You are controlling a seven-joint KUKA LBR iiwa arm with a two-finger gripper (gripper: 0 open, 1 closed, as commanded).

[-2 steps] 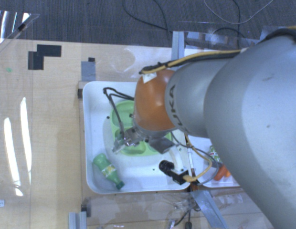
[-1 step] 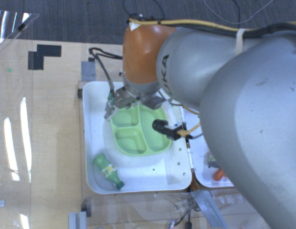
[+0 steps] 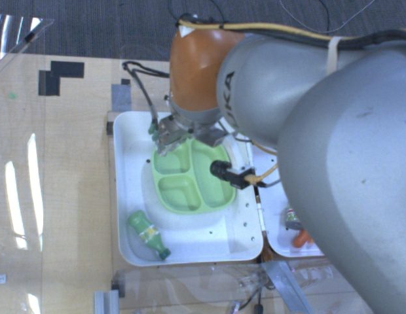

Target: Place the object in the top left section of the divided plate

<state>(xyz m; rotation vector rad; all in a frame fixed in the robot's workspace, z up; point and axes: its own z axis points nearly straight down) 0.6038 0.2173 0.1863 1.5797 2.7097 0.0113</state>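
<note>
Presently the gripper [image 3: 165, 138] sits over the upper left corner of the green divided plate [image 3: 190, 187], at about 11 o'clock from the plate's centre. Whether it is open or closed cannot be told, and no item can be made out in its grasp. The plate lies in the left white bin [image 3: 128, 175], toward that bin's middle and right side, with its compartments showing bare green where visible. A green bottle [image 3: 148, 234] lies on its side on the bin floor at roughly 7 o'clock from the plate, apart from the plate rim and well clear of the gripper. The grey arm [image 3: 308, 123], with its orange band [image 3: 196, 67], covers much of the right white bin [image 3: 276, 231]. An orange item [image 3: 301, 239] is partly visible there at 3 o'clock from the bottle; its identity cannot be determined.
</note>
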